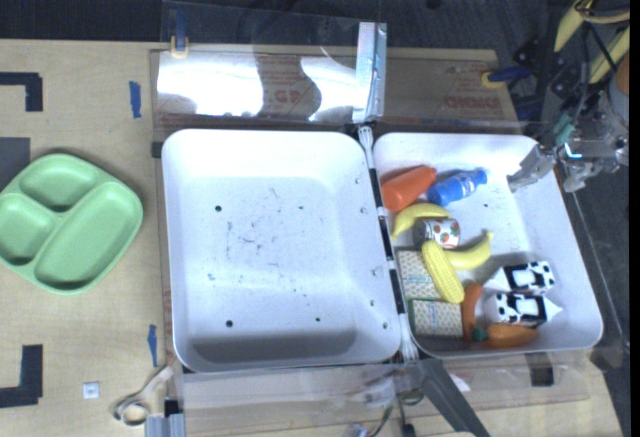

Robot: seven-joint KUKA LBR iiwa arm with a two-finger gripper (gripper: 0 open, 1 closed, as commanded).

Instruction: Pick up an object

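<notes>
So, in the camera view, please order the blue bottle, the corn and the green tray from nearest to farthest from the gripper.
Gripper at the right bin's far right edge.
1. Blue bottle, right bin, far part.
2. Corn, right bin, middle.
3. Green tray, on the bench, far left.

The scene is lit evenly and fairly brightly from above. Strong glare is thrown off the clear panel (270,75) behind the bins. Soft shadows are cast inside the left bin (200,150). Slight softness and grain are seen throughout; the floor is rendered dark.
</notes>
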